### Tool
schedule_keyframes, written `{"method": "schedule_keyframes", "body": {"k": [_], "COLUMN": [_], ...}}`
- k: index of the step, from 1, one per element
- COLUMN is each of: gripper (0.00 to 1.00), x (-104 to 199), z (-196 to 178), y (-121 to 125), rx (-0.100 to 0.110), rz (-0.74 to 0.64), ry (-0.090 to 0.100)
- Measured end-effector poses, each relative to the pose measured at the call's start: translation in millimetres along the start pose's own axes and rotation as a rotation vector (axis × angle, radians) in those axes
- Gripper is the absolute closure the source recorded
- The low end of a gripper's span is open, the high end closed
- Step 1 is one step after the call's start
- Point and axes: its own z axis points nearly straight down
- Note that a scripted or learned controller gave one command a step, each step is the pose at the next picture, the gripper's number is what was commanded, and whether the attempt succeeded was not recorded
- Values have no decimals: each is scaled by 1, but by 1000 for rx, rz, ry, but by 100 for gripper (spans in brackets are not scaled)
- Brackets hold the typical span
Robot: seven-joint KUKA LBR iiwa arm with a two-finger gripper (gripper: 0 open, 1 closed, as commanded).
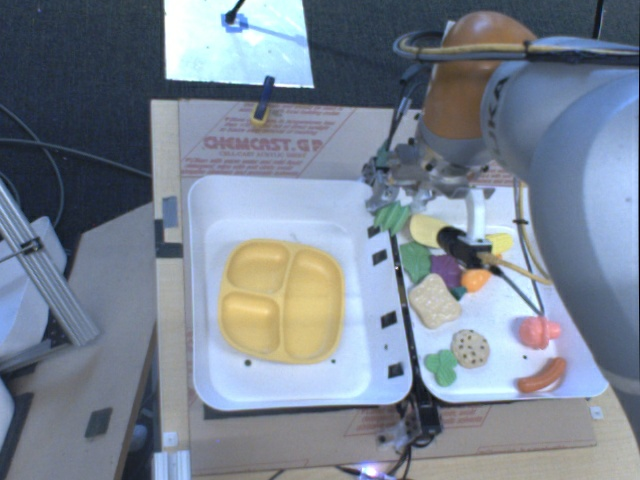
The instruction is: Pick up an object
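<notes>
Two bins sit side by side on the bench [120, 258]. The left bin [215, 208] holds a divided tray [283, 301] near its middle. To the right of that tray, across the shared rims, the right bin [580, 376] holds small food pieces. Nearest the tray lies a cracker [434, 301]. Right of the tray and closer to the viewer lie a cookie [469, 348] and a sausage [542, 375]. The arm [560, 118] reaches over the right bin's far end, behind and right of the tray.
</notes>
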Motion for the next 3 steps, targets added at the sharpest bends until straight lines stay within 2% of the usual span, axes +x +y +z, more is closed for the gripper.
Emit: {"method": "schedule_keyframes", "body": {"k": [1, 2, 3], "gripper": [100, 100, 100], "x": [0, -8, -14], "z": [-12, -1, -13], "y": [2, -1, -79], "rx": [-5, -3, 3], "rz": [-5, 1, 2], "ry": [0, -1, 1]}}
